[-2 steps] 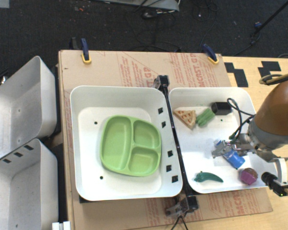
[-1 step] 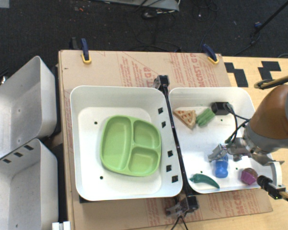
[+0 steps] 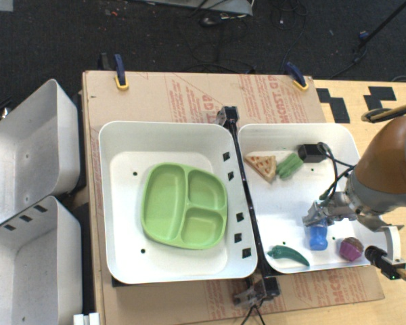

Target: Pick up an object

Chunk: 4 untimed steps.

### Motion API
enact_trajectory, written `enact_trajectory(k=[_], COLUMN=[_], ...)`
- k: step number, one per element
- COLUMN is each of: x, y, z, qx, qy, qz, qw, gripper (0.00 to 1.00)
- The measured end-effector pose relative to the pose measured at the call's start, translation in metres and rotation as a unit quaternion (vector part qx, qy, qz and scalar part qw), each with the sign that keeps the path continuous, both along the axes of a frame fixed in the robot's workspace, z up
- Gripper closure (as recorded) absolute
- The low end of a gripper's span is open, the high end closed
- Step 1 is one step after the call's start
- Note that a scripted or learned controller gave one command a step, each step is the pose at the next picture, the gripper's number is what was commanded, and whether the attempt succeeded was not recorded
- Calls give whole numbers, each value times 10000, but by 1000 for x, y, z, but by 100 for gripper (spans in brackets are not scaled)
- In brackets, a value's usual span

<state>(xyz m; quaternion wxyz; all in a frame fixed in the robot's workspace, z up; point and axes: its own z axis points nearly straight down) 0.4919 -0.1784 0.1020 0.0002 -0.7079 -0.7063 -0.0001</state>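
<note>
Bench (image 3: pixel 189 93): brown board, clamped at the far edge, bearing two shallow white bins side by side.
Left bin (image 3: pixel 115 202): holds one green divided plate (image 3: pixel 185 206), flat, near centre.
Right bin (image 3: pixel 284 202): holds five small items, well apart apart from the pair at the far side.
Arm (image 3: pixel 387 175): enters from the right; orange band above a grey wrist, wrist over the near right part of the right bin.
Gripper (image 3: pixel 319 221): hangs directly above the blue block (image 3: pixel 317 237), at or just short of contact.
Fingers: state cannot be told; metal tips blur against the block, possibly straddling its top.
Blue block: lies in the right bin, near side, between green pepper (image 3: pixel 289 254) and purple ball (image 3: pixel 350 249).
Handling, blue block: judged light, stiff, smooth-sided; probably slippery under a shallow pinch.
Grip point: opposite flat sides, low on the body, jaws square to the faces.
Pizza slice (image 3: pixel 262 165): far side, just beside the green pickle (image 3: pixel 289 166).
Risk: glancing contact likely to tip or slide the block.
</note>
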Motion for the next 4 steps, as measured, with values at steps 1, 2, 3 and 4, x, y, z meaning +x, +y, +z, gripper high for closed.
enact_trajectory(k=[1,2,3,4], x=[5,12,6,20], y=[9,1,3,51], z=[56,115,160,164], qx=[-7,-16,-12,2], qy=[-17,-32,-21,-10], qz=[28,26,26,52], qw=[10000,10000,10000,10000], gripper=[100,100,100,100])
